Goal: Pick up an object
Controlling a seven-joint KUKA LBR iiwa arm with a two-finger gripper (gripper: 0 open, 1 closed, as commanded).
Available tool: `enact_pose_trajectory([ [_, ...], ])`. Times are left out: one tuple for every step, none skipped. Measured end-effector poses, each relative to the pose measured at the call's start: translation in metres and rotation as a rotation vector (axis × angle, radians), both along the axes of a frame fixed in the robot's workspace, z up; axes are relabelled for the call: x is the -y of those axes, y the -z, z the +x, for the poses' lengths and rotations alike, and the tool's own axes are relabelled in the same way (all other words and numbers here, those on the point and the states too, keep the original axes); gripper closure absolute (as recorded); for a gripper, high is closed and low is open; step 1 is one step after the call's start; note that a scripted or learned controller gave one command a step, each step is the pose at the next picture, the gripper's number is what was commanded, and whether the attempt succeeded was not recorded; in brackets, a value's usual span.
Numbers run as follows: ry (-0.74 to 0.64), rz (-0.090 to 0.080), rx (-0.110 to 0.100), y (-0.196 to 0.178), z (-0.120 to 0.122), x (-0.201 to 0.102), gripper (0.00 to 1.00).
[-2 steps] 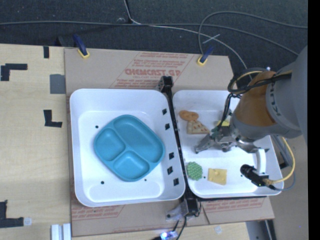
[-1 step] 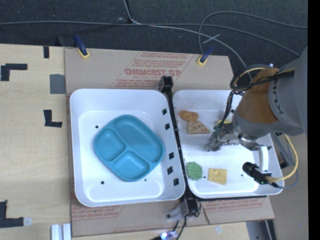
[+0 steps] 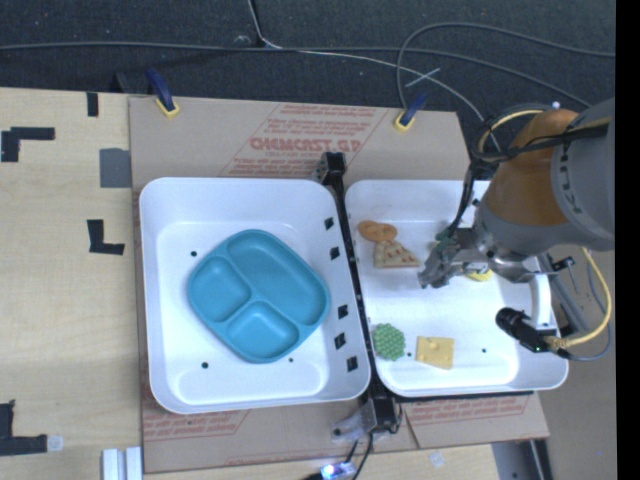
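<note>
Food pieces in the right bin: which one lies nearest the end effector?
The tan wedge-shaped piece, just left of the end effector. The round brown piece lies beyond it, while the green piece and yellow piece sit at the bin's near edge.

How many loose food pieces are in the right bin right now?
4 that I can see: an orange-brown piece and a wedge near the divider, a green piece and a yellow cheese square at the front. The gripper may hide more.

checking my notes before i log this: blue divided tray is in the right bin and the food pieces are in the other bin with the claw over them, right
Not quite. The camera view shows the blue divided tray in the left bin, not the right one. The rest holds: the food pieces, such as the green piece and the yellow wedge, lie in the other bin, with the claw over it.
</note>
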State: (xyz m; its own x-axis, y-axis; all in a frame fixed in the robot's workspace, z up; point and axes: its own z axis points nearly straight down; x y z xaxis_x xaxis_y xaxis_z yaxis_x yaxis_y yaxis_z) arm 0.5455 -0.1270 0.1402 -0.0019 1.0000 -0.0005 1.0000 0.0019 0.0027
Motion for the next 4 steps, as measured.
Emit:
enact_pose_trajectory([
  [0.000,-0.001,0.003,-0.063,0.004,0.000,1.00],
  [0.001,-0.001,0.002,-0.112,0.005,0.001,1.00],
  [-0.003,0.001,-0.004,-0.103,0.014,-0.042,1.00],
  [-0.005,0.002,-0.004,-0.109,0.021,-0.094,1.00],
])
